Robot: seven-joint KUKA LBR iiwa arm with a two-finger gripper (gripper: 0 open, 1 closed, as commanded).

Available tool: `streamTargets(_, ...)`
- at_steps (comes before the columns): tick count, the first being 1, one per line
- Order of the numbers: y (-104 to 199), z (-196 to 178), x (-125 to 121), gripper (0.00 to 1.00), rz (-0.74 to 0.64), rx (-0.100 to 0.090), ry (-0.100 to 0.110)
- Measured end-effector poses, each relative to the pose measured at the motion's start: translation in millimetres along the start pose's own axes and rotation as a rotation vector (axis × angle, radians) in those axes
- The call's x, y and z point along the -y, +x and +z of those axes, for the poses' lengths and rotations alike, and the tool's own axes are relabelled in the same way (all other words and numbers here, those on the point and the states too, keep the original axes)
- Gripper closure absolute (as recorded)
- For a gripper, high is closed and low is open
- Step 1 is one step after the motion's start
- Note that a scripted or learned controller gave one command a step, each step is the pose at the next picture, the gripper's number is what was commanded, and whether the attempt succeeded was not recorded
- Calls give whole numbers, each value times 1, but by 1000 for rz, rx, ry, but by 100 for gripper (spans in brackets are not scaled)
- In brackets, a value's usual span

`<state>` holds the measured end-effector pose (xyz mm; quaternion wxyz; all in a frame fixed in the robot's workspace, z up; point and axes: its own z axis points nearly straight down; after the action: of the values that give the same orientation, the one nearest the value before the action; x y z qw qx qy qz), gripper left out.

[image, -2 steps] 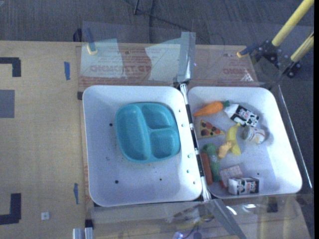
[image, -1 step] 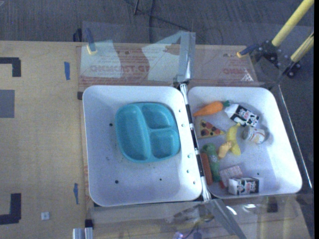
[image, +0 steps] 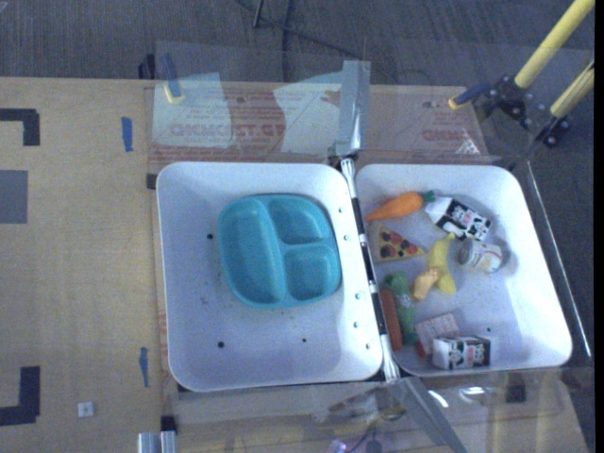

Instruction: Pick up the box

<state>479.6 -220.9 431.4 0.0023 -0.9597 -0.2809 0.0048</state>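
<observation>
Toward the near edge of the right bin (image: pixel 540 253) lies the box (image: pixel 461 352), a small white one with dark print, on its side and touching a paler packet (image: pixel 438 328) just behind it. A similar printed carton (image: pixel 462 219) lies near the far wall beside a carrot (image: pixel 406 204), so which of them the task means is a judgement (the near one looks the most plainly box-shaped). Between them the bin floor is crowded: a pizza slice (image: pixel 398 245), a banana (image: pixel 442 253), a small cup (image: pixel 482 257), a green piece (image: pixel 398 286) and a red pepper (image: pixel 390 314) along the wall shared with the next bin. The left bin (image: pixel 189 328) holds a blue divided plate (image: pixel 280 250) and plays no part in the task.

Whether the gripper is open or closed cannot be told from this view. Nothing is lifted or grasped and every item rests on the bin floor, so the task appears to be at its very start, with the approach not yet made.

The next move calls for coming in from the right and descending over the box. The gripper would need to straddle the box's shorter width, clear of the packet behind and the bin's front wall. That wall sits close, which leaves little room on that side, and a careless descent would likely nudge the packet or pinch both together.
</observation>
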Motion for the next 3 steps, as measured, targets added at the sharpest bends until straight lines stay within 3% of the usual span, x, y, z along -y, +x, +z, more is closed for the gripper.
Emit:
streamTargets(1, -1, 118, -3, 100, 56, -1, 0)
streamTargets(2, -1, 118, -3, 0, 56, -1, 0)
streamTargets(3, -1, 262, -2, 0, 269, -1, 3)
